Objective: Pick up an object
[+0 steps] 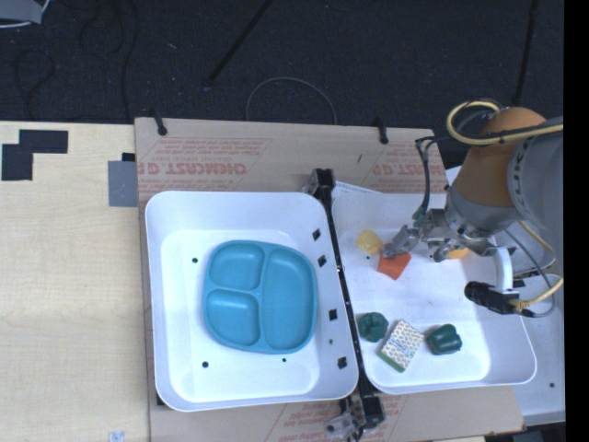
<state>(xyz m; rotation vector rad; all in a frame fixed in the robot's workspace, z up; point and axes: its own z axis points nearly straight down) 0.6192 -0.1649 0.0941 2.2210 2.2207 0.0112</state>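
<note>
In the right bin (515,366) lie several small objects. An orange block (394,266) sits near the bin's upper left, with a pale yellow piece (369,241) just beside it. My gripper (405,243) hangs low over the bin, its tip right above the orange block's upper right corner. Whether it touches the block is hidden by the slant of the view. A dark green round piece (373,326), a small patterned box (402,344) and a green lump (444,340) lie along the bin's near side.
The left bin (175,247) holds a blue divided plate (258,295). A black divider (336,284) runs between the bins. The arm's grey body and orange band (492,168) and its cables (502,295) overhang the right bin's right half.
</note>
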